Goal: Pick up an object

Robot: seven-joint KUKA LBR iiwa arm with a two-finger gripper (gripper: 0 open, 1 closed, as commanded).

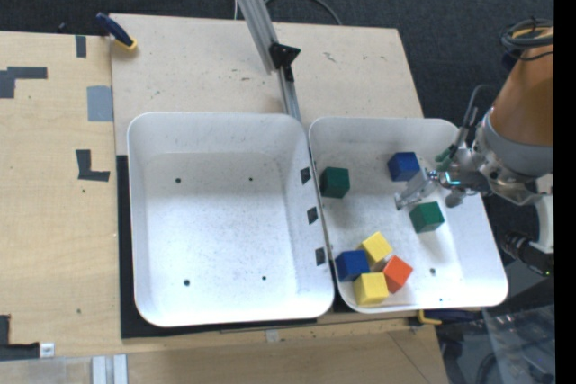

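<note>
With my gripper (421, 191) hovering jaws spread between the blue cube (404, 165) and green cube (427, 216) in the right bin (468, 283), I'd centre squarely over one before descending.

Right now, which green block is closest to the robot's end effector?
The green block on the right bin's right side, just below the end effector. The other green block sits apart, near the bin's left wall.

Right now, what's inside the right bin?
Right bin holds seven cubes: two green, two blue, two yellow, one orange-red. The tool hides some floor beneath it.
</note>
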